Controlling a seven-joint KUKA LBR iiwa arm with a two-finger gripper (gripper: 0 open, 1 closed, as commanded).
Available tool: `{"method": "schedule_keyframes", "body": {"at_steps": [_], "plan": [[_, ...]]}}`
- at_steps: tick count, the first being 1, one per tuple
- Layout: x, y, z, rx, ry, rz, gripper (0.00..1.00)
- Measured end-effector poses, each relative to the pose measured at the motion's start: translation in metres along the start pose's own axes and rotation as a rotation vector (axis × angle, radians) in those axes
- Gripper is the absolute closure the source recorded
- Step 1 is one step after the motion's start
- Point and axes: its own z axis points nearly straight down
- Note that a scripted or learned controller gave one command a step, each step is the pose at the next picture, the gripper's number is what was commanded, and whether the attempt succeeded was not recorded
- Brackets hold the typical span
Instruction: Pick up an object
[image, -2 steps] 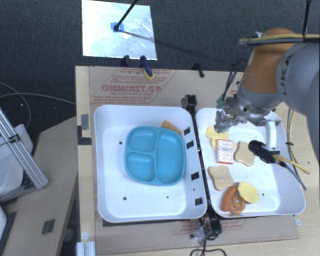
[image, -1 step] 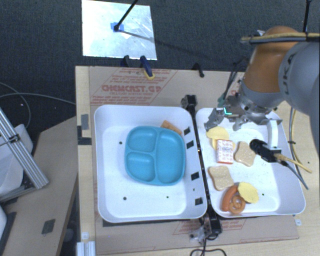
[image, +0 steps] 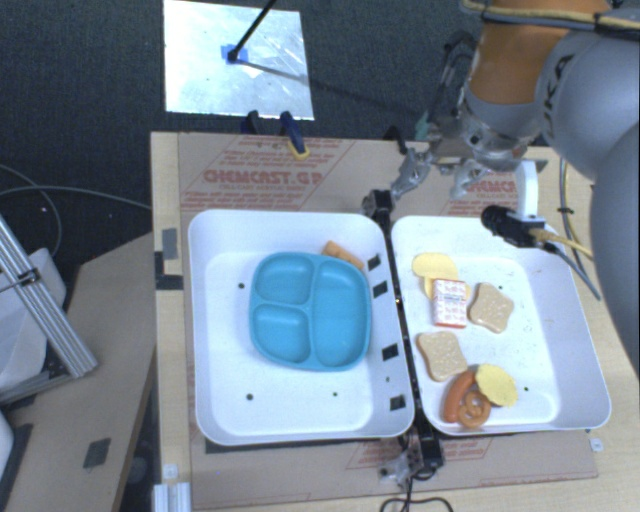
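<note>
- The robot arm (image: 560, 60) is grey with an orange band and comes in at 1 o'clock.
- Its hand (image: 435, 178) hangs above the top edge of the right bin (image: 580, 330), near where the two bins meet.
- The two fingers of the hand stand wide apart, and nothing is between them.
- The left bin (image: 215, 300) holds a blue plate (image: 308, 310) with three parts in it.
- An orange piece of toy food (image: 342, 254) peeks out from behind the blue plate at the plate's 12 o'clock.
- The right bin holds the toy food that can be picked up.
- A yellow round piece (image: 434, 266) lies at 11 o'clock in that bin.
- A small red and white packet (image: 451, 303) touches the yellow round piece, just under it.
- A slice of toy bread (image: 492, 308) lies just beside the packet at its 3 o'clock.
- Another bread slice (image: 441, 354) lies at the packet's 6 o'clock.
- A red sausage (image: 457, 395), an orange ring (image: 473, 408) and a yellow chip (image: 496, 385) bunch up together at 6 o'clock in the bin.
- A brown board (image: 260, 170) lies under both bins on the tabletop.
- A shiny sheet (image: 235, 60) lies at 11 o'clock, past the board.
</note>
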Motion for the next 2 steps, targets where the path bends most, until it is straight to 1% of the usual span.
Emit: {"method": "schedule_keyframes", "body": {"at_steps": [1,2], "plan": [[-0.061,0.0,0.093,0.019,-0.002,0.012,0.0],[-0.097,-0.002,0.208,0.019,-0.001,0.011,0.0]]}}
